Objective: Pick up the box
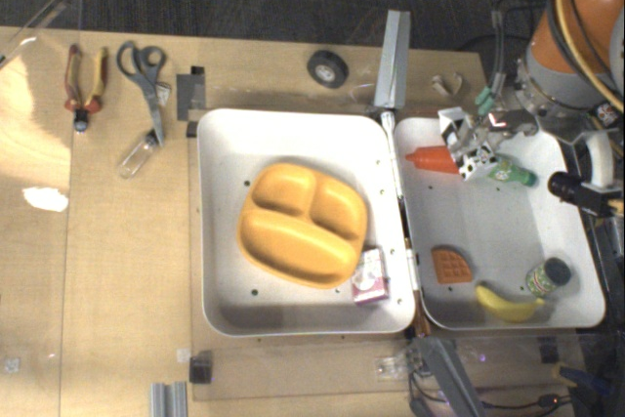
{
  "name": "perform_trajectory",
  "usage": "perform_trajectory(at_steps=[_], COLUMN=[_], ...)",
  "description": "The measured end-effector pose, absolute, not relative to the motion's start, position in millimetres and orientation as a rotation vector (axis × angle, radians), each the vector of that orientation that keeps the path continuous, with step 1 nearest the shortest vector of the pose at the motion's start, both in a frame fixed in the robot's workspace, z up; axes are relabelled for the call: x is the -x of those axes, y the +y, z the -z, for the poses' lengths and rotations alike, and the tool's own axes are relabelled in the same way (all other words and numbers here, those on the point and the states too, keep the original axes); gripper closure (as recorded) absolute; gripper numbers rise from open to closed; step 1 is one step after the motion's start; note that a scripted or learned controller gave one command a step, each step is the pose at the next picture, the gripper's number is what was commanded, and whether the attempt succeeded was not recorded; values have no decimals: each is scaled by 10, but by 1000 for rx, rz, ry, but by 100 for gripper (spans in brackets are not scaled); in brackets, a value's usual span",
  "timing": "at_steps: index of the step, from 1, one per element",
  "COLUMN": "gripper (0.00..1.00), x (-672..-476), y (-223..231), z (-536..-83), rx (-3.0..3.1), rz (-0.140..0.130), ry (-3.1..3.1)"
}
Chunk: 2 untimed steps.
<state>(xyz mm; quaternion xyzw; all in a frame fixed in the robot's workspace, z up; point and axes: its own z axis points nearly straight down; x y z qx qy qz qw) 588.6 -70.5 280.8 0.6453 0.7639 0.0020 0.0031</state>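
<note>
Hand [467, 151] low over upper left part of right bin [576, 312], metal and black, small parts cluttered; cannot tell how far open, nothing clearly held. Orange tapered plastic piece [433, 159] just left of hand, touching or nearly so. Green bottle-like item [512, 176] just right of hand, lying flat. Waffle-textured brown square [451, 265] below hand, curved yellow banana [508, 304] further below and right, round dark-capped jar [547, 277] beside banana. Box [370, 276], small pink and white carton, well apart from hand, down and left, in left bin [220, 210] at lower right corner, touching big glossy yellow-orange sectioned tray [304, 223] with rounded lobes. Far left of hand on tan wooden surface [98, 259]: grey-handled scissors [146, 88], red-handled pliers [84, 85]. Black tape roll [328, 67] up and left of hand.
</note>
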Motion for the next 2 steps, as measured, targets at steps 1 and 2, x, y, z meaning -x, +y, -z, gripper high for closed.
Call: perform_trajectory(at_steps=[1,2], gripper=[100,100], x=[-5797,-5920], y=[-317,-868], z=[-1834,-2313], rx=[-2532,-2245], rz=[-2,-4], ry=[1858,2192])
